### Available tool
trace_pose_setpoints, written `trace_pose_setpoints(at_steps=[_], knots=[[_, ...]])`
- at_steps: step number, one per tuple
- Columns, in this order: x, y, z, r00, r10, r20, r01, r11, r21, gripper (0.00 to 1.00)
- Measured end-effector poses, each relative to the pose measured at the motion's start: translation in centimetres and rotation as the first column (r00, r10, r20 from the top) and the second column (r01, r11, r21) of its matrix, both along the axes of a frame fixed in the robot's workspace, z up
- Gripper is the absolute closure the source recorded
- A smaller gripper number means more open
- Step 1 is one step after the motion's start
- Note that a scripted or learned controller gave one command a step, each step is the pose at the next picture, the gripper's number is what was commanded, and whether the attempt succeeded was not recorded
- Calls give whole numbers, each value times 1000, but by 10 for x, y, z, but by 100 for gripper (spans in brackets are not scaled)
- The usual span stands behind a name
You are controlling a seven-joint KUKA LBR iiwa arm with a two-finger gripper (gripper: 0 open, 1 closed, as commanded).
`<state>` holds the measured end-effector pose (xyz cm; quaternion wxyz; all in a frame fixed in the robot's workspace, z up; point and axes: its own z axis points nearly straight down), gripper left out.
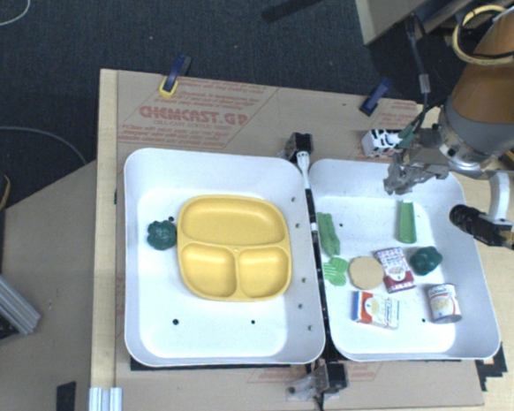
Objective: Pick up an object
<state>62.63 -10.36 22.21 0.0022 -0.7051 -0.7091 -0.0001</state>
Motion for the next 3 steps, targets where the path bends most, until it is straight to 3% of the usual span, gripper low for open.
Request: trace_pose_setpoints(at_steps=[2,3], knots=[[-34,109,12,1000,1,0,-1,1000,0,100],[-32,123,1,1000,-3,-2,3,1000,-3,100]])
